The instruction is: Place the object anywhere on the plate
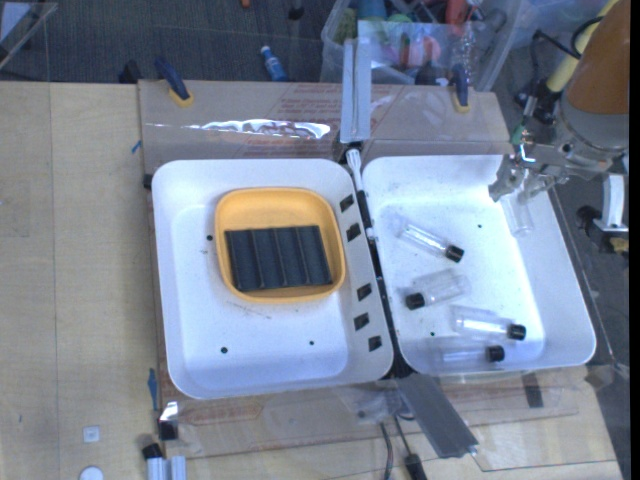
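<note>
A yellow plate (278,208) in the left bin (185,298) carried a dark ribbed insert (278,258) but none of the clear vials. Four black-capped vials lay in the right bin (560,308): one (430,240) near the middle, one (432,290) just below it, and two (487,325) (468,352) close together near the front rim. The gripper (521,190) hung over the right bin's far right corner, with what looked like a clear vial (519,212) hanging between its fingers, though the glass was too faint to be sure. Judged from this, the placing was not yet done: the carry across to the plate remained.
</note>
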